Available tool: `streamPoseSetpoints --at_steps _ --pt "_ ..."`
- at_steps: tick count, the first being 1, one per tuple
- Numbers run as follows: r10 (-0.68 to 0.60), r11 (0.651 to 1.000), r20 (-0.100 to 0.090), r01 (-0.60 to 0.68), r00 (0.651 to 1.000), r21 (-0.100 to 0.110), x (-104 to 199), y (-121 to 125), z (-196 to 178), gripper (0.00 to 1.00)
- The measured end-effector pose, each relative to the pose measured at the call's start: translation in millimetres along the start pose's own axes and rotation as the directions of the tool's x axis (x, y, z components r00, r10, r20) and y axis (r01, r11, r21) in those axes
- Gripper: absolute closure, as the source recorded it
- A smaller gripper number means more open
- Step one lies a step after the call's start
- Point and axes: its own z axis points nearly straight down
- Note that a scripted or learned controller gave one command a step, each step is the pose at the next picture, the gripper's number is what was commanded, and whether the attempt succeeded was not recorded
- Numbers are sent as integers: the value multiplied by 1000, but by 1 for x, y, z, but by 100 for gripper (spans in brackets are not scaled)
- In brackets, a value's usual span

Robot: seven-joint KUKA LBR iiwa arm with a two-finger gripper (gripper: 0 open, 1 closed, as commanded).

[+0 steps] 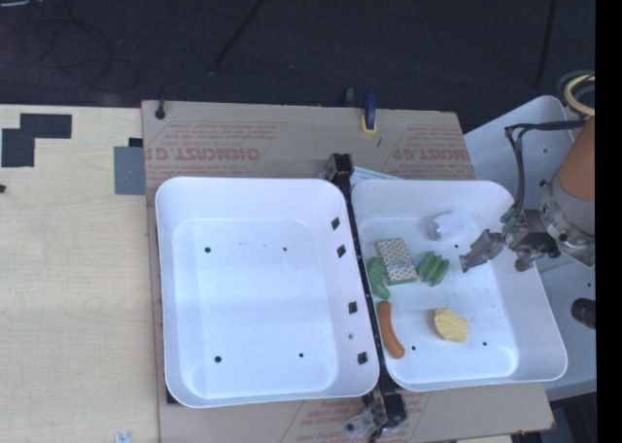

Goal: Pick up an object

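White left bin (248, 373) sits beside the right bin (505, 368), which holds my candidates: an orange piece (391, 328) by the divider, a green piece (377, 278), a checkered block (397, 258), another green piece (432, 267), a yellow lump (449, 324) and a pale object (440, 226). My gripper (491, 248) hangs near that bin's right side with nothing between the fingers; spread or pressed together, I cannot tell. I judge this the approach: next I must choose one piece, centre over it and descend.
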Motion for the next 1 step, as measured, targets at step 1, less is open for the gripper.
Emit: streamPoseSetpoints --at_steps 1 --pt "-9 1000 -4 9 1000 -1 109 -38 -50 0"
